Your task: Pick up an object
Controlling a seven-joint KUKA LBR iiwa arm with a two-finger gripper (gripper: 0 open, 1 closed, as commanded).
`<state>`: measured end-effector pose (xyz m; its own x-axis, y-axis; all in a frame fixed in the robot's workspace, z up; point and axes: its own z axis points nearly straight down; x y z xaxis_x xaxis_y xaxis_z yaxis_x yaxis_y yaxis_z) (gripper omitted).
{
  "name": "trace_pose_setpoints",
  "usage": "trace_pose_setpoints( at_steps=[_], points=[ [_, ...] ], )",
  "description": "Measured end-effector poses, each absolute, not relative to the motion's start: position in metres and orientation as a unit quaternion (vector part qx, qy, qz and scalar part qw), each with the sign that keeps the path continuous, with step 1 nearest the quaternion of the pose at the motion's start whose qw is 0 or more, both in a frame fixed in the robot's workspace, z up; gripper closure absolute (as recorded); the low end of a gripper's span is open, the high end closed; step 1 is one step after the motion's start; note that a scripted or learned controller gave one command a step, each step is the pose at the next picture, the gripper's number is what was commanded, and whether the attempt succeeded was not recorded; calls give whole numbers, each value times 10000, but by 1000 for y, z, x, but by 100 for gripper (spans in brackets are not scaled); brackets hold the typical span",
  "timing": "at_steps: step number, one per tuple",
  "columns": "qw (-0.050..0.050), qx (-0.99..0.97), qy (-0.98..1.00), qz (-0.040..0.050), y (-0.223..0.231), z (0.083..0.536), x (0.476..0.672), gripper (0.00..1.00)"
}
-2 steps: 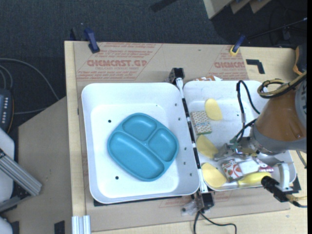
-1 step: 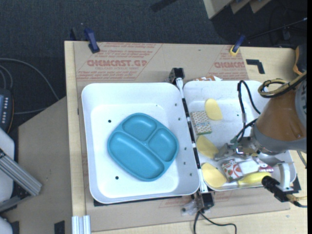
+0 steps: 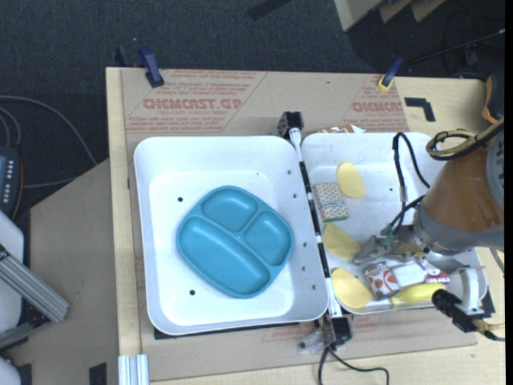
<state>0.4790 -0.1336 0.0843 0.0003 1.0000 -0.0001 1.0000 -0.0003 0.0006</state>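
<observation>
The right bin (image 3: 370, 145) holds several small items. A pale yellow piece (image 3: 350, 180) lies near the back, with a small patterned box (image 3: 329, 201) beside the divider. Another yellow piece (image 3: 340, 241) sits mid-bin, and a third (image 3: 350, 289) is at the front left corner. A red and white packet (image 3: 389, 279) and a yellow banana-shaped item (image 3: 413, 295) lie along the front wall. My gripper (image 3: 386, 245) is low in this bin, just above the packet and right of the middle yellow piece. The wrist hides what lies under it.
The left bin (image 3: 152, 167) holds a blue divided plate (image 3: 233, 240). A black clip (image 3: 290, 122) and a rail join the two bins. Black cables (image 3: 405, 175) loop over the right bin's back. The grey arm with its orange band (image 3: 465, 195) covers the bin's right side.
</observation>
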Motion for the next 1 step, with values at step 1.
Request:
trace_pose_setpoints(
  at_steps=[1],
  points=[
    [4, 7073, 7069, 3, -133, 84, 479, 0]
  ],
)
